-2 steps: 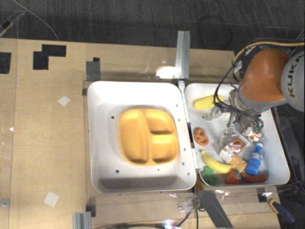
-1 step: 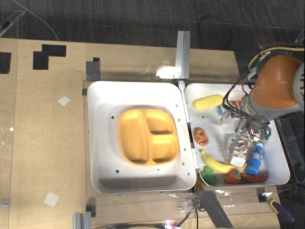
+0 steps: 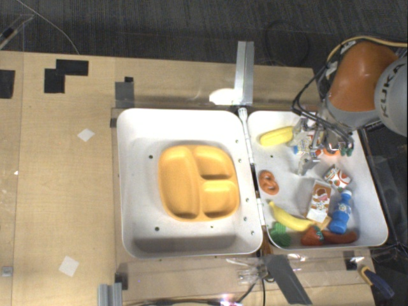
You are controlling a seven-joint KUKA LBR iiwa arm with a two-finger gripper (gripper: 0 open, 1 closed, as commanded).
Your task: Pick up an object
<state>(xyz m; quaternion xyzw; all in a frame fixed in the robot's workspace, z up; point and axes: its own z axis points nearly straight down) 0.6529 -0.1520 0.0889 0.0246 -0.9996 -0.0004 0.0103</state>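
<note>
The right bin (image 3: 373, 190) holds several small things. A yellow piece (image 3: 276, 136) lies at its back left, a brown pretzel (image 3: 268, 182) by the left wall and a banana (image 3: 290, 218) near the front. A blue bottle (image 3: 342, 212), a brown-and-white packet (image 3: 320, 199) and a small red-and-white can (image 3: 338, 177) sit at the right. My gripper (image 3: 308, 161) hangs over the back middle of this bin, just right of the yellow piece and above a bare patch of floor. Nothing shows in its grasp.
The left bin (image 3: 131, 171) holds a yellow divided tray (image 3: 197, 182). A green item (image 3: 279, 234) and a red item (image 3: 312, 236) lie at the right bin's front edge. A metal post (image 3: 245, 72) stands behind the wall between the bins.
</note>
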